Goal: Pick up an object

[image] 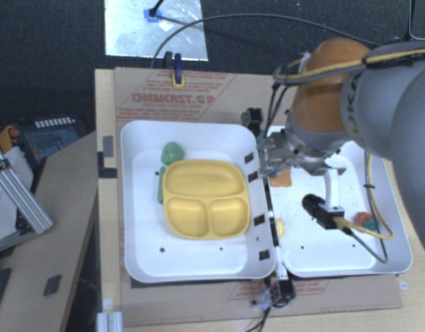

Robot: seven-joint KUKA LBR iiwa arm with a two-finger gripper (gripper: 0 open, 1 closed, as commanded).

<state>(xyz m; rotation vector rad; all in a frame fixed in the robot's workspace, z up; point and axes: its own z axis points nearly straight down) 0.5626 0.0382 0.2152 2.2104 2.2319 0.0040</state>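
Gripper (276, 159) low over right bin (378, 258), at its left wall; finger state cannot tell. Orange piece (281, 178) lies just beside, below it. Yellow divided tray (205, 198) in left bin (139, 254), well apart.

Divided tray (202, 199) sits mid left bin (139, 254), partly over a small item (171, 153) at its back-left. Arm (364, 95) hangs over right bin (350, 261); gripper (278, 159) by the divider, possibly above a flat piece (282, 179).
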